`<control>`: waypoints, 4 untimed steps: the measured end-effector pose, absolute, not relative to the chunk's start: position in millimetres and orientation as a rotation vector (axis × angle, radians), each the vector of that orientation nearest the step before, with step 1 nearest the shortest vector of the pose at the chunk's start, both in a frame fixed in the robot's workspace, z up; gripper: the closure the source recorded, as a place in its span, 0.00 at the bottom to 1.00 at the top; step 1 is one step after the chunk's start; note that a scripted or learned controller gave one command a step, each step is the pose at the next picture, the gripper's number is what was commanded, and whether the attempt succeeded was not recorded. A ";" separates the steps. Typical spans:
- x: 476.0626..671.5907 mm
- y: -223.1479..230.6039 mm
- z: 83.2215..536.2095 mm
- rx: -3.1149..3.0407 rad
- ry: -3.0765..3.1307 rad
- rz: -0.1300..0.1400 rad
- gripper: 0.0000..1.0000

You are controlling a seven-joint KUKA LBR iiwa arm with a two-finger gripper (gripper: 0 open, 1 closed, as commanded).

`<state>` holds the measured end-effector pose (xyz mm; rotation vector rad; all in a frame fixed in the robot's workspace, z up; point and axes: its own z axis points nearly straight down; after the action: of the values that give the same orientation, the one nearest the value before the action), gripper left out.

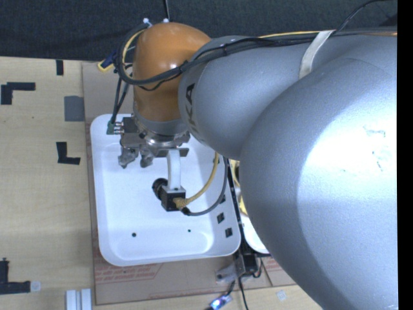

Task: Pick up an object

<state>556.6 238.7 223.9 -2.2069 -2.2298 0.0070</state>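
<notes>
My gripper (135, 159) hangs low over the back left part of the left white bin (129, 244). Its two grey fingers (124, 158) stand apart, open, and only white bin floor shows between them. I see no loose object on the visible floor of this bin, apart from two small dark specks (133, 234) near the front. The orange band and grey arm cover the back of the bin and nearly all of the right bin.
The bulky grey arm (310, 160) fills the right side of the view. A yellow sliver (239, 202) peeks out beside it at the right bin's edge. Black tape marks (64, 154) lie on the wooden bench to the left of the bins.
</notes>
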 end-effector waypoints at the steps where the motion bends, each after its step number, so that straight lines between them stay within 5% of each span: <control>1: 574.2 235.3 336.3 -2.218 -2.230 -0.010 1.00; 2: 611.6 235.6 542.1 -2.219 -2.234 -0.018 1.00; 3: 547.7 235.3 440.0 -2.210 -2.223 0.025 1.00; 4: 562.6 235.9 538.3 -2.216 -2.231 -0.007 1.00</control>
<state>562.6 235.9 538.3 -2.2165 -2.2307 -0.0073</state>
